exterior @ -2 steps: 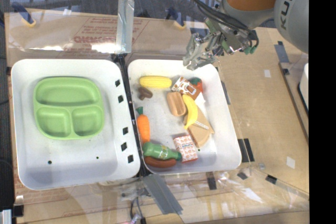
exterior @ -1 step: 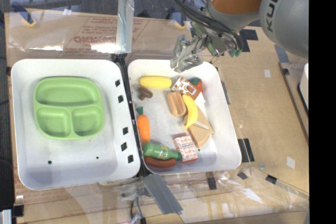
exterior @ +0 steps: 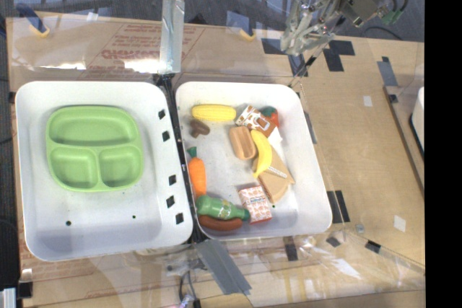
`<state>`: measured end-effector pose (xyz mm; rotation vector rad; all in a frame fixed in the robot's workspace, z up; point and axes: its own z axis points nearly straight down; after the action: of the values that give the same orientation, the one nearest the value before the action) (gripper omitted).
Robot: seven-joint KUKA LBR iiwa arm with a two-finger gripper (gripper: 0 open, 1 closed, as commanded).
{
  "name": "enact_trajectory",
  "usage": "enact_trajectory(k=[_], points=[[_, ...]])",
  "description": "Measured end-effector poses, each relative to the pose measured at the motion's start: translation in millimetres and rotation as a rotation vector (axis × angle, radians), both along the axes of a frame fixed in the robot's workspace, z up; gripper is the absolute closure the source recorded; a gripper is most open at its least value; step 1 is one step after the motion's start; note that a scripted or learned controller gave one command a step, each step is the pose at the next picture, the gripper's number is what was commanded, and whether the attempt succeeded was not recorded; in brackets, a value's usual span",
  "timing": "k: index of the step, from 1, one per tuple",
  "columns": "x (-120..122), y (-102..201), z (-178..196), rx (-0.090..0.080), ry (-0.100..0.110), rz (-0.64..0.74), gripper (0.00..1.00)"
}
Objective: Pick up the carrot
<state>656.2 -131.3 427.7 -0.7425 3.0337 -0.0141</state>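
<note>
Across the brown cardboard-covered bench [exterior: 361, 148] I saw two shallow white bins side by side, the left bin [exterior: 29, 213] holding a green sectioned plastic tray [exterior: 94, 146]. My metal two-finger gripper [exterior: 302, 40] hung above the bench beyond the right bin's [exterior: 314, 191] far corner, fingers spread slightly, holding and touching nothing. I found the small orange carrot with a green top [exterior: 196, 174] lying by that bin's left wall, between a brown lump [exterior: 198, 128] and a green bottle [exterior: 220, 208].

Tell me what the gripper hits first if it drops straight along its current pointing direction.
Probably bare bench: the gripper points down-left above the brown cardboard bench, just beyond the right white bin's far rim. Depth is unclear, so it might clip that rim, well short of the orange carrot.
</note>
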Motion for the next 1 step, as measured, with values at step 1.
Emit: enact_trajectory(k=[1], points=[[-41.9, -43.3, -143.7, 0.007, 0.029, -0.125, 1.0]])
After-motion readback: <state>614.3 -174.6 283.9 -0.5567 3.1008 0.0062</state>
